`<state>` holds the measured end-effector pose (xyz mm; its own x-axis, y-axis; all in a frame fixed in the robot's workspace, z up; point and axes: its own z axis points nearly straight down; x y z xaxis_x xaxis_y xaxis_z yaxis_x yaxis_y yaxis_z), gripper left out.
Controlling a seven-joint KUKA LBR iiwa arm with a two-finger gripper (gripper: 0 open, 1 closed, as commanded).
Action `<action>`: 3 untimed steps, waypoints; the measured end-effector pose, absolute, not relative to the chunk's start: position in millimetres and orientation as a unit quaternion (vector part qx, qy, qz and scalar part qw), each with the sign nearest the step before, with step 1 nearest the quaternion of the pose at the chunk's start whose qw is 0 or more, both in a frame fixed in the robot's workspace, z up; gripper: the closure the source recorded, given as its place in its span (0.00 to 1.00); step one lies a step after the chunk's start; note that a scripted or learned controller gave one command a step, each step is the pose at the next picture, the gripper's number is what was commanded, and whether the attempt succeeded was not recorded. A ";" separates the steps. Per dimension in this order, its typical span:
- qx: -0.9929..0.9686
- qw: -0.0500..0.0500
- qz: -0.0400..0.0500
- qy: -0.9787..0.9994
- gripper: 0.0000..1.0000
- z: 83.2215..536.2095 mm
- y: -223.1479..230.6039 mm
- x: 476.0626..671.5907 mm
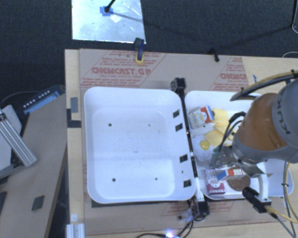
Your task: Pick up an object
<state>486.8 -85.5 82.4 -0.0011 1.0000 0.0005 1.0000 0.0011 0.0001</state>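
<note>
Gripper (219, 158) low in right bin (273, 190) near its nine-o'clock wall; finger state impossible to tell. Red-white carton (200, 117) at twelve o'clock; wide room in left bin (134, 143).

- The arm (275, 128) is cut off by the view's right edge and covers much of the right bin (196, 100), including its right side.
- The gripper (219, 158) is low among the clutter; its fingers are too small and dark to read.
- The yellow items (216, 125) run under the arm, so their full shape is hidden.
- The brown object (237, 183) near the bin's front edge is too blurred to name.
- The print on the carton (200, 117) is unreadable.
</note>
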 end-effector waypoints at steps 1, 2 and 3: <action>-0.705 -0.003 -0.002 -0.709 1.00 112.5 -89.3 536.9; -0.707 0.001 0.000 -0.707 1.00 83.4 -86.0 490.6; -0.706 -0.004 -0.002 -0.708 1.00 143.7 -100.2 517.1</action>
